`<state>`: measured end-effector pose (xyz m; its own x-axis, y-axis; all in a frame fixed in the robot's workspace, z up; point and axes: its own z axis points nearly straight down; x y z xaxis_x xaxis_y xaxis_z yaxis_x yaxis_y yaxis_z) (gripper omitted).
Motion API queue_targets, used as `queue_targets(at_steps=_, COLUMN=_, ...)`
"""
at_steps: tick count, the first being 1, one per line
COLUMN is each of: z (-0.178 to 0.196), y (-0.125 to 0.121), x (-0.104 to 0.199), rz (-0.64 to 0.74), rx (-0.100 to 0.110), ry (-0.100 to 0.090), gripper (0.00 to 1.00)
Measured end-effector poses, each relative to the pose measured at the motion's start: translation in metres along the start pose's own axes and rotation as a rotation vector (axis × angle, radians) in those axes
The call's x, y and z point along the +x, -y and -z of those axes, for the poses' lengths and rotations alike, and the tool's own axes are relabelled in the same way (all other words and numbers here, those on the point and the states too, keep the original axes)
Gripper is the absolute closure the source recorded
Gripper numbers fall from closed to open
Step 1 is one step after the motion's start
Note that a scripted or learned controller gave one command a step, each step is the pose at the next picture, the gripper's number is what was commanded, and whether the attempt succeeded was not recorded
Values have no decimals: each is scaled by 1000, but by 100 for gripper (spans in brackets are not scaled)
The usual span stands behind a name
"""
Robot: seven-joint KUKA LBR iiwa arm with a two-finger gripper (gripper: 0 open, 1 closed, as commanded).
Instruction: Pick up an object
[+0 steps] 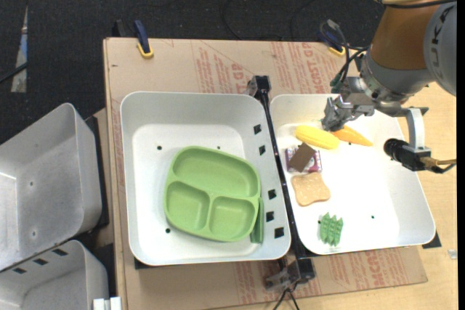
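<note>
Pincer [336,117] low in right bin [407,229], just above yellow banana [317,137]; finger state unclear. Reach step; next: descend, close on banana.

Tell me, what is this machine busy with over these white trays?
A robot arm reaches in over the right bin, its claw low beside a yellow banana-like toy at the back. An orange piece, a toast slice, a brown block and a green item lie nearby. The left bin holds a green divided plate.

Arm reaching from right, tool [336,117] lowered.
</note>
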<state>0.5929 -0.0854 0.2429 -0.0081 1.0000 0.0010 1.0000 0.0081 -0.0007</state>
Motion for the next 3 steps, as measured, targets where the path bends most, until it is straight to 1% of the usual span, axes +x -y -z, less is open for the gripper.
queue_targets(at_steps=2, z=-22, y=-19, x=102, rz=0, rx=0, ry=0, gripper=100)
queue_targets(at_steps=3, z=-16, y=-35, x=156, rz=0, rx=-4, ry=-1, gripper=100)
